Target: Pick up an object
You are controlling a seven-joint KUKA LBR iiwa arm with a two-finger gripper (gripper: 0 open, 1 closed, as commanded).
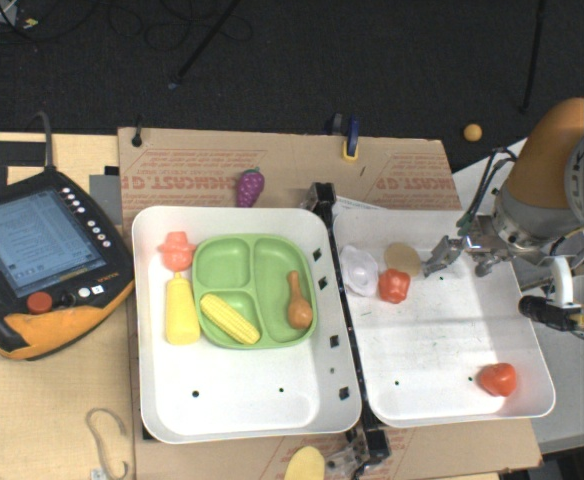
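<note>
- Red pepper toy (pixel 394 286) is my guess at the target: it sits in the right bin (pixel 452 408), in the upper left part, just beside a translucent white piece (pixel 358 266) and near a pale tan round object (pixel 403 257).
- It looks small, glossy and lumpy, red-orange; its rounded shape would likely slip unless pinched across the middle.
- End effector (pixel 442 258) hangs over the upper part of the right bin, to the right of the pepper and apart from it; nothing lies between its fingers, and whether they are spread or closed I cannot tell at this size.
- The arm's low, slanted reach from the right suggests an approach toward that cluster, so the grasp is not yet made.
- A second red toy (pixel 497 378) lies alone near the right bin's lower right corner, well apart from the arm's tip.
- Left bin (pixel 232 408) holds a green divided tray (pixel 254 290) with a corn cob (pixel 230 319) and a brown drumstick-like piece (pixel 298 301) in its compartments; a yellow bottle shape (pixel 180 310) and a pink toy (pixel 176 251) lie beside the tray.
- On the table, a teach pendant (pixel 42 258) rests to the left.
</note>
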